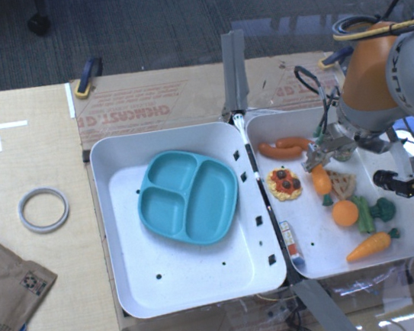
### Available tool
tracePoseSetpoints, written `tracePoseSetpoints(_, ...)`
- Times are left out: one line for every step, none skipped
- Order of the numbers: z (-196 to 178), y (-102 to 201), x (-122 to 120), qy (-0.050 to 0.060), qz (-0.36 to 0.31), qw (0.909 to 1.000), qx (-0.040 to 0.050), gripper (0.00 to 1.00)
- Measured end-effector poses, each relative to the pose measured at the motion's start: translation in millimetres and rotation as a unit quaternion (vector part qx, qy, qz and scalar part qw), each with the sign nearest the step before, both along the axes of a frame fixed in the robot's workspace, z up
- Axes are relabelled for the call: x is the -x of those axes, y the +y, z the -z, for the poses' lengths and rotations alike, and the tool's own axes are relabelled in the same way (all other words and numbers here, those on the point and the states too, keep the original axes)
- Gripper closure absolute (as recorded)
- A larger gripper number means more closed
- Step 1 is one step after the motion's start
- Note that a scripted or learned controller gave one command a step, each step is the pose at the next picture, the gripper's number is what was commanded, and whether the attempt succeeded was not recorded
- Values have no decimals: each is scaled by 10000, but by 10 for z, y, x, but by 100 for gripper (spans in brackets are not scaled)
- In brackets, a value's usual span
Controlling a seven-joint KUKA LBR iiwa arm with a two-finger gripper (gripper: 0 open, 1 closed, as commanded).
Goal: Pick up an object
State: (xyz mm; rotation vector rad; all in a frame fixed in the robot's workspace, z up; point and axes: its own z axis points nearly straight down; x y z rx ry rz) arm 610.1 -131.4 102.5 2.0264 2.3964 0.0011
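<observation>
The right bin (404, 247) holds several toy foods: a red sausage (284, 148), a small pizza (284, 184), an orange piece (321, 181), a tan waffle-like piece (342, 184), an orange ball (344, 213), a green vegetable (374, 212) and a carrot (369, 245). My gripper (323, 156) hangs low over the back middle of this bin. It is just above the orange piece and right of the sausage. From this angle the wrist hides how the gripper meets the orange piece.
A teal divided plate (188, 197) lies in the left bin (133, 287). A small tube (289, 242) lies along the right bin's left wall. Cables and a black fitting (395, 183) crowd the bin's right rim. A tape ring (44, 209) sits on the bench at left.
</observation>
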Motion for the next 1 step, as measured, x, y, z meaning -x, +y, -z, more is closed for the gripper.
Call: tracePoseSetpoints(-890, 529, -96, 17, 756, 9971, -2, 100)
